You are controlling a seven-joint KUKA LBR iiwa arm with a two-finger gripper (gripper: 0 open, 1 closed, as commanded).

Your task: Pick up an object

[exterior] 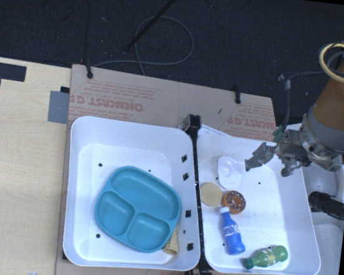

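Landmark for this entry: the black divider (193, 193) where the two white bins meet.

1. My gripper (275, 158): to the right of the divider, over the upper part of the right bin (302, 226), at the end of my grey arm (335, 117). The two dark fingers are spread apart, with nothing between them. They hang above the bin floor, just right of the white piece listed below.

2. White piece (229, 168): right of the divider, near the top of the right bin, pale against the pale floor; its shape is hard to make out.

3. Tan round disc (210, 194): just beside the divider on its right.

4. Brown speckled doughnut-like ring (234, 201): touching or overlapping the disc's right edge.

5. Blue bottle (232, 232): lying down, below the ring, right of the divider, cap end toward the ring.

6. Green bottle (266, 257): lying down, farther right from the divider than the blue one, near the right bin's lower rim.

7. Blue sectioned plate (138, 208): left of the divider, flat in the left bin (85, 154), three compartments facing up.

8. Tan waffle-textured cone (172, 243): left of the divider and close to it, tucked against the plate's lower right edge.
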